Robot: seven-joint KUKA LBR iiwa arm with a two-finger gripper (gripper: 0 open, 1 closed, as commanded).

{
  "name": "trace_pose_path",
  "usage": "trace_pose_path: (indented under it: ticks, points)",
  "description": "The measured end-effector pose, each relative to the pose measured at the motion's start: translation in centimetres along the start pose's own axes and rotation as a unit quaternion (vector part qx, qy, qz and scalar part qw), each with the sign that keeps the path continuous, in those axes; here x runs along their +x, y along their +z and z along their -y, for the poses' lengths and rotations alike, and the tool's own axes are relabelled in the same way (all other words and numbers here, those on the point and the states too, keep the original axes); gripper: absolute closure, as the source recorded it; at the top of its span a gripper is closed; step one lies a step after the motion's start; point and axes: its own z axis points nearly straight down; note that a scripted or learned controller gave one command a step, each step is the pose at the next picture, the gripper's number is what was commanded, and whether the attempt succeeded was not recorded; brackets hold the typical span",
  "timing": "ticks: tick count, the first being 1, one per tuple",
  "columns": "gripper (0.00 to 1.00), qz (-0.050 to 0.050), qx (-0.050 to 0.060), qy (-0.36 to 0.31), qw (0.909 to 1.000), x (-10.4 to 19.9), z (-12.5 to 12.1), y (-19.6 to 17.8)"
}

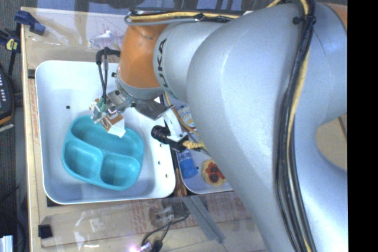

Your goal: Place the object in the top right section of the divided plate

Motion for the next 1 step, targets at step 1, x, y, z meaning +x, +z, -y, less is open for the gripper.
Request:
trace_pose_path:
  ticks: [1]
  points:
    - [1.0,-0.004,0.014,-0.02,0.9997,3.93,2.36,-1.39]
